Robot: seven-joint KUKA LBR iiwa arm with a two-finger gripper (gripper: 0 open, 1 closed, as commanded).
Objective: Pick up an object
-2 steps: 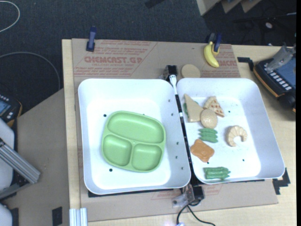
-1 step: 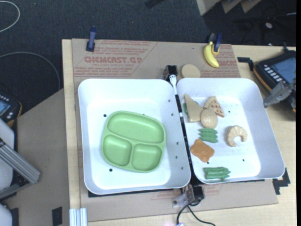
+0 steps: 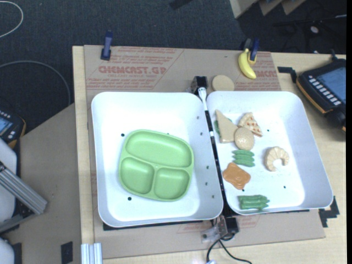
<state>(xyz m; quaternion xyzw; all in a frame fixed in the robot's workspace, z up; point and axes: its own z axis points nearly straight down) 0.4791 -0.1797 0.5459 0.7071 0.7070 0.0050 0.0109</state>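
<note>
**Toys in right bin, tray in left**

I can't tell whether my claw is released or clenched. The left bin (image 3: 104, 147) holds a green tray (image 3: 157, 165) with bare floor all round it. The right bin (image 3: 308, 164) holds the toys, packed toward its left wall: wedge (image 3: 224, 126), pizza (image 3: 251, 124), bun (image 3: 244, 139), pod (image 3: 243, 158), orange piece (image 3: 236, 176). The beans (image 3: 253, 202) sit near the front rim. The croissant (image 3: 276, 158) lies apart, with open floor to its right. A banana (image 3: 247, 65) is on the bench behind the bins.
</note>
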